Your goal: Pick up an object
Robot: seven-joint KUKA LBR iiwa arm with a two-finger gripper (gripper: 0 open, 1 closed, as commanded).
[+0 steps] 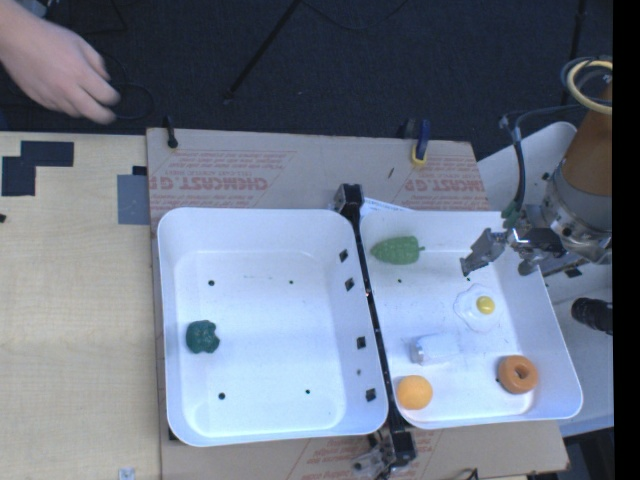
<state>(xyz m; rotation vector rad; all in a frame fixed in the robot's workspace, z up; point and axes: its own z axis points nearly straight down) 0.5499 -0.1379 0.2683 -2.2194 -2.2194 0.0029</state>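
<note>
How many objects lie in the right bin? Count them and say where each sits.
5. A green pepper lies at the far left, a fried egg mid-right, a white cup at centre, an orange near-left and a doughnut near-right. The gripper may hide more.

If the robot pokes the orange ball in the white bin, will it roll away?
Probably. The orange ball looks round and smooth, so a nudge would likely send it rolling. It sits by the right bin's near wall, which should stop it. Its curved sides might slip from the gripper.
</note>
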